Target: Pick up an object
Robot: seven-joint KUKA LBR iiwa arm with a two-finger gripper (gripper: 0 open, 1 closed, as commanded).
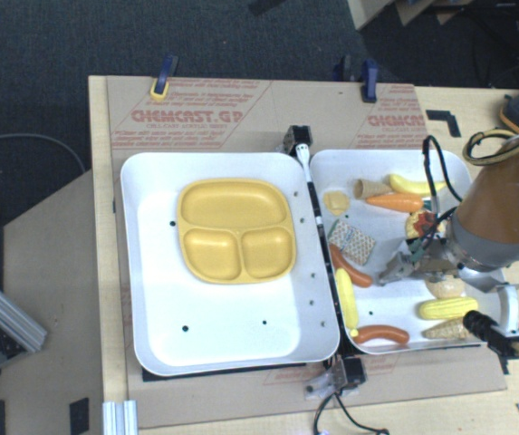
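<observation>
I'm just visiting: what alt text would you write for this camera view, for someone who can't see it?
A grey robot arm's gripper reaches from the right into the right bin, among toy foods such as a carrot and a banana. The left bin holds a yellow divided tray.

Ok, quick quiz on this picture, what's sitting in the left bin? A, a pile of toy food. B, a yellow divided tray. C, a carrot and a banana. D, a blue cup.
B: a yellow divided tray with three compartments lies in the left bin, while the toy food, such as the carrot, is in the right bin.
</observation>
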